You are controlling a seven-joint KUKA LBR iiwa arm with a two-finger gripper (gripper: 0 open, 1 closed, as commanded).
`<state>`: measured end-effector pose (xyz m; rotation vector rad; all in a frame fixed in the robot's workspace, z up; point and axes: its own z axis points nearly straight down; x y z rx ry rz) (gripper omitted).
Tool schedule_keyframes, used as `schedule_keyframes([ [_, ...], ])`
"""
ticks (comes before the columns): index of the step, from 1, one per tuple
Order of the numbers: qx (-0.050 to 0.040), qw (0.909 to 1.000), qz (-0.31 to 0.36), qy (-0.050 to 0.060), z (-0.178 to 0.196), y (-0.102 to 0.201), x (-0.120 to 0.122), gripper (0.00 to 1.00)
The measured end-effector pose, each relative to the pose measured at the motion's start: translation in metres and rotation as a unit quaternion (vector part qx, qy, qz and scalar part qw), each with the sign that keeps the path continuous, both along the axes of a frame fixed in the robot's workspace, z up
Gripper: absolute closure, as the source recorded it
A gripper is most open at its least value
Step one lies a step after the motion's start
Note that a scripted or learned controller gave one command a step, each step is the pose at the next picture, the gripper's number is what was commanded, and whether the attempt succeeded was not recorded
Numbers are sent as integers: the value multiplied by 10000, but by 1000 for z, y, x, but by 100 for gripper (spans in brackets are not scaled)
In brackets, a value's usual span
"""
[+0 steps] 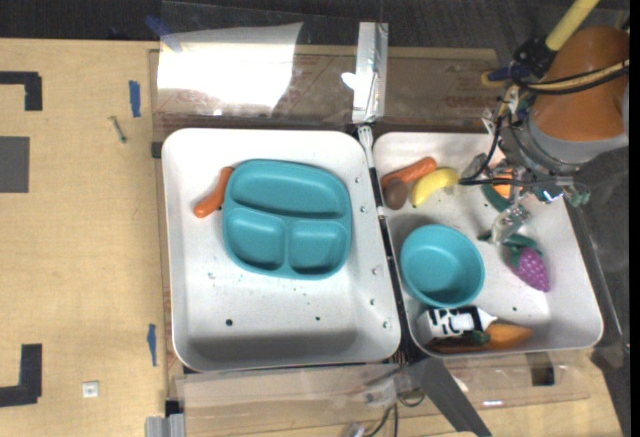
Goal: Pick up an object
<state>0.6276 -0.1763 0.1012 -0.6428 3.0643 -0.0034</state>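
Observation:
My gripper hangs over the right side of the right bin, below the grey wrist with the orange band. Its tip is just above and left of a purple bunch of grapes with a green stem. I see nothing held in it. A teal bowl sits to its left in the middle of the bin. A yellow fruit and an orange-brown sausage-like piece lie at the bin's far left corner. A black-and-white item and an orange carrot lie along the near wall.
The left bin holds a teal divided plate with an orange piece at its left edge. A clear plastic sheet lies behind the bins. Cables hang around the wrist.

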Motion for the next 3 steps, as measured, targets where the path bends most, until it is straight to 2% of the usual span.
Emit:
schedule_keyframes([
  [1, 9, 9992, -388, 13, -14, -22, -4, 0],
  [2, 0, 9925, -1220, 3, -13, 26, -55, 0],
  [3, -8, 9925, -1217, -78, 2, 25, -50, 100],
])
